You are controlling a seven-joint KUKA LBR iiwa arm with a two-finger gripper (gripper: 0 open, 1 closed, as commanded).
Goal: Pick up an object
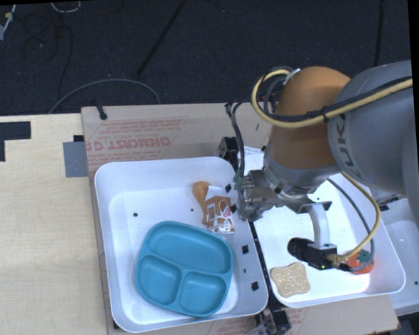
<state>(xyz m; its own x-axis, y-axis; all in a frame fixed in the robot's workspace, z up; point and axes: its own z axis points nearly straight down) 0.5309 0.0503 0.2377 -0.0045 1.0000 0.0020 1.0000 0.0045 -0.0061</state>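
Hovering at the divider between both bins, the gripper (242, 200) sits beside a patterned packet (218, 215), its grasp indiscernible.

A blue divided plate (184, 269) filled most of the left bin's (112, 206) floor, leaving bare white along the bin's far and left sides. A small printed packet (219, 216) and a tan piece (200, 191) crowded the wall shared with the right bin (396, 275). There, the arm (321, 130) overhung the far half; a toast slice (290, 280) lay near the front edge.
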